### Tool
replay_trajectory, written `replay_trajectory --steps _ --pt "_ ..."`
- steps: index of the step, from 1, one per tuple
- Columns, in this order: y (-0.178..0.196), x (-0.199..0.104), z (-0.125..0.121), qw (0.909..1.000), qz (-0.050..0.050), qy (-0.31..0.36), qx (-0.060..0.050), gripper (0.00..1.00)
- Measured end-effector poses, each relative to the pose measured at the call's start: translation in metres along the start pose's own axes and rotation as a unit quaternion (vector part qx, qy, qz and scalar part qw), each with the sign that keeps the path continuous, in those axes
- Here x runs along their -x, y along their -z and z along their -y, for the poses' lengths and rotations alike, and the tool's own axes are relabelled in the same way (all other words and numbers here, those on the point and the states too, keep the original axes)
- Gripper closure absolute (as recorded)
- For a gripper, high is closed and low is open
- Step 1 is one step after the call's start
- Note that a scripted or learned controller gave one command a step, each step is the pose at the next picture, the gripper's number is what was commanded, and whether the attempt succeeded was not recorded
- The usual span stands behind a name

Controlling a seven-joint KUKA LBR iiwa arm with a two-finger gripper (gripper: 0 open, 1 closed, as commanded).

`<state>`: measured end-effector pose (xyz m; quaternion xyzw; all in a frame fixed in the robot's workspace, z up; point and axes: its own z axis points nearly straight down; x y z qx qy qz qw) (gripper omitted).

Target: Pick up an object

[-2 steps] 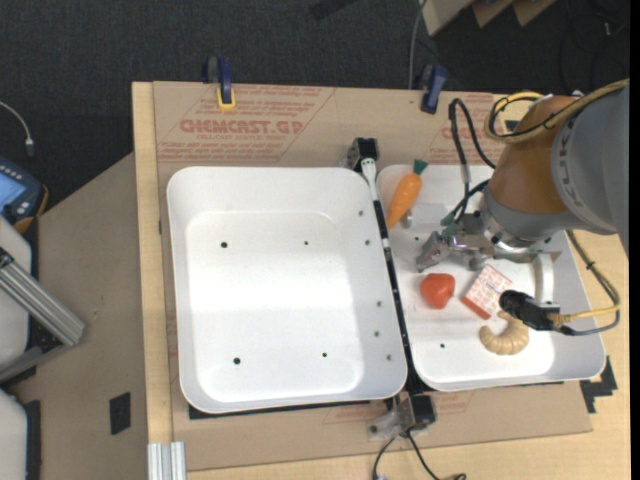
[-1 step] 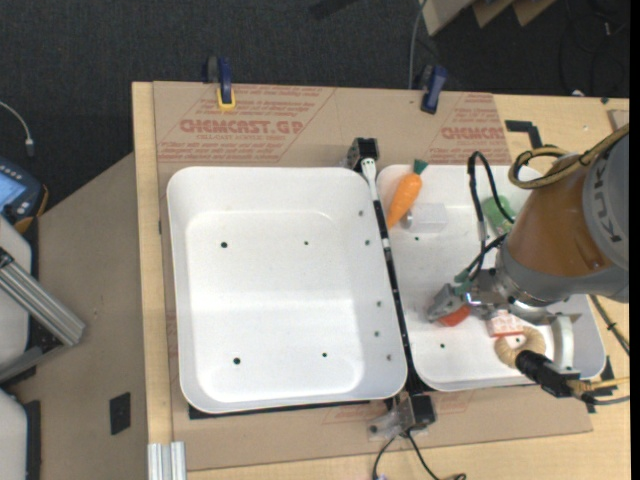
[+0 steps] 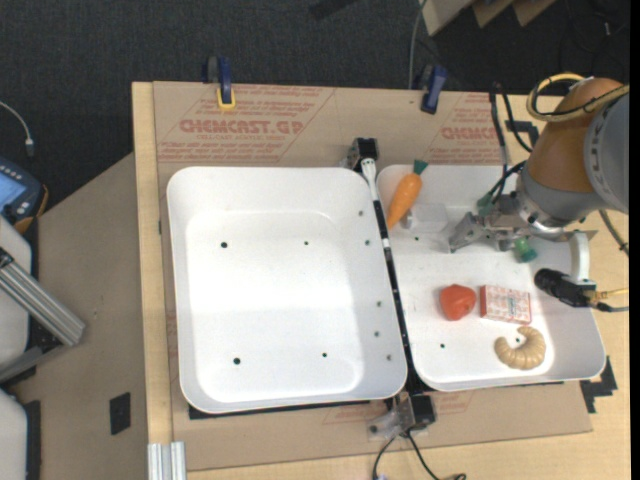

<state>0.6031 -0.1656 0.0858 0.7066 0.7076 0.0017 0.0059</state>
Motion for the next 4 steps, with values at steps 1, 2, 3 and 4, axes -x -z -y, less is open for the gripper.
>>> replay_trajectory --steps 1,2,3,4 --pt "0.124 0.025 0.059 1.0000 0.000 -0.003 0.000 0.00" --pt "0.258 0.064 0.123 1.0000 0.001 -0.004 0.002 0.00" --pt "0.305 0.060 0.120 1.0000 -0.001 0.000 -0.002 0.00" --pt "0.461 0.062 0.118 1.0000 0.002 0.000 0.005 0.00"
